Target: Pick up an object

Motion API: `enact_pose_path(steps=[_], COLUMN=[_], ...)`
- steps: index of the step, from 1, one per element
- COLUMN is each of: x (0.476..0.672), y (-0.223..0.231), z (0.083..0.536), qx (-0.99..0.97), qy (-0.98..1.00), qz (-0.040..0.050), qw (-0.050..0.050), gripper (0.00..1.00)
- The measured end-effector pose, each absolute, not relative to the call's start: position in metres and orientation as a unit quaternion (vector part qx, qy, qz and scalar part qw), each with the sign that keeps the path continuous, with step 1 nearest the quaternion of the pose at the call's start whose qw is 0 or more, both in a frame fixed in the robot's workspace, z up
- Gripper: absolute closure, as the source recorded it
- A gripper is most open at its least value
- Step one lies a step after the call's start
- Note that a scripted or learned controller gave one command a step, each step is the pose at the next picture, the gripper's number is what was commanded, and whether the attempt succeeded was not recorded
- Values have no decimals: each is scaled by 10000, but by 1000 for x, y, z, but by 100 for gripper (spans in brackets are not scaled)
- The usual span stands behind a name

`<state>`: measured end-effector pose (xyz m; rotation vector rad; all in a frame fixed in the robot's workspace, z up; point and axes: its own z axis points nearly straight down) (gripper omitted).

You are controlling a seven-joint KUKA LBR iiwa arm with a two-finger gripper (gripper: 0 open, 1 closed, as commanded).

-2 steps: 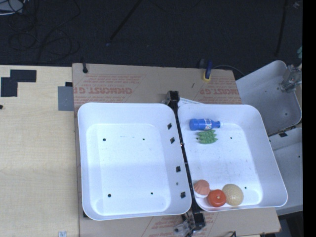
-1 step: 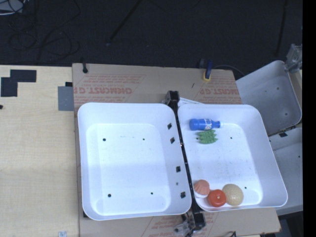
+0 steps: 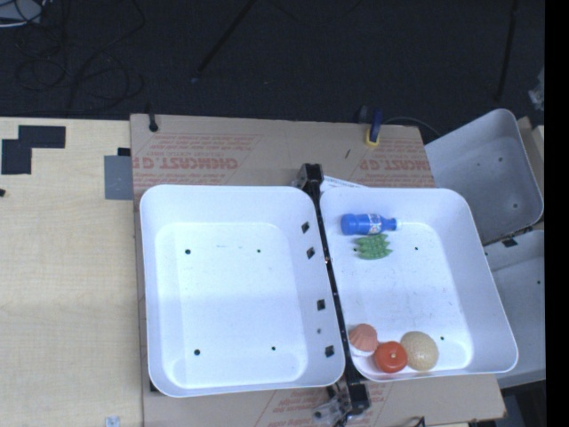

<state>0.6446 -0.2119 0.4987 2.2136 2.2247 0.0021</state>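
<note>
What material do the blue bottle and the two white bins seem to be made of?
Blue bottle: probably plastic, judging by its even saturated colour and white cap. Left bin and right bin: likely moulded plastic, smooth and matte white with rounded corners. The picture cannot settle it.

At the right side of the view, a pale grey metal plate (image 3: 484, 172) with rounded corners lies at a slant, dotted with a few small dark holes. A second flat grey panel (image 3: 526, 305), also with small dark holes, sits just below it. Whether either one belongs to the robot's body cannot be told.
</note>
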Motion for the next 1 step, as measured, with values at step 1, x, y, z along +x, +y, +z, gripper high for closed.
enact_pose_path(steps=[1], x=[644], y=[-212], z=[540], qx=[7050], qy=[7092], qz=[2], qw=[11], gripper=[100])
